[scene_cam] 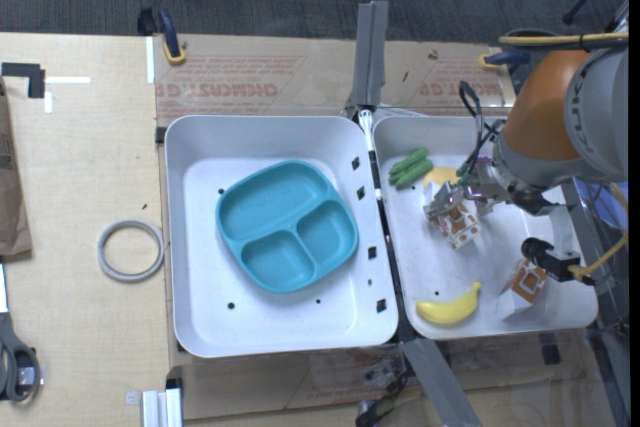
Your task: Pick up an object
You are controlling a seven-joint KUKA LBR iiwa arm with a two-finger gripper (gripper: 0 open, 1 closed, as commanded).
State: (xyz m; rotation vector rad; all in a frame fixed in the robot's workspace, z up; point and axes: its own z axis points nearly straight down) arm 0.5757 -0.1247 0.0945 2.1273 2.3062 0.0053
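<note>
Patterned box (462, 227) lies directly under the claw (447, 206), touching it.

A teal divided plate (288, 225) sits in the left white bin (190, 245), while the right white bin (400, 245) holds a yellow banana (448, 306), a green item (409, 167) and two orange-and-white patterned boxes (461, 227) (527, 283).

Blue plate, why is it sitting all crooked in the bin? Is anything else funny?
The blue plate lies turned at a slant in the left bin, not square with its walls. Otherwise nothing stands out: banana unspilled.
</note>
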